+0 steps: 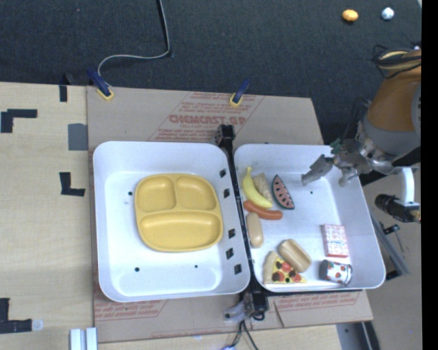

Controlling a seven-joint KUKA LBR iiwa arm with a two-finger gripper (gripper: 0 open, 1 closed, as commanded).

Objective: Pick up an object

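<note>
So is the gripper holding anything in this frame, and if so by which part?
Nothing is held. The gripper hangs open over a bare part of the right bin, apart from the watermelon slice and the other toy food.

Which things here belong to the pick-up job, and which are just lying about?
Job:
tool
banana
watermelon slice
hot dog
pizza slice
pink box
can

Lying about:
yellow divided plate
blue clamps
cable
orange ball
</note>
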